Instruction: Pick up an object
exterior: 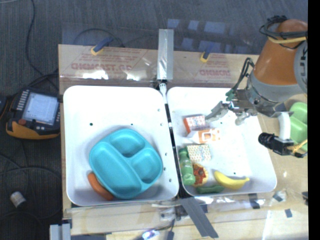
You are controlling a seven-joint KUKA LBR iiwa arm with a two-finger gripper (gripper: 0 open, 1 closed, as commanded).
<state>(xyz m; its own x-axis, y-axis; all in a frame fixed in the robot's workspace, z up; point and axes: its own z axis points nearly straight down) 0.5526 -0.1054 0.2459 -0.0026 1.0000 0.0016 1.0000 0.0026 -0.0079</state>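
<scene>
My gripper (228,115) hangs over the upper part of the right bin (260,154), open, with nothing between its fingers (215,112). Just left of it lies a small orange box (194,121), and below that an orange and white carton (206,135). Further down sit a checkered packet (198,153), a green bottle (186,167), a red item (199,174), a yellow banana (230,180) and a dark green vegetable (210,189). The gripper touches none of them.
The left bin (80,109) holds a teal divided plate (126,162) with an orange object (96,183) partly under it. A metal divider (165,59) stands between the bins at the back. A handheld pendant (35,115) lies on the floor to the left.
</scene>
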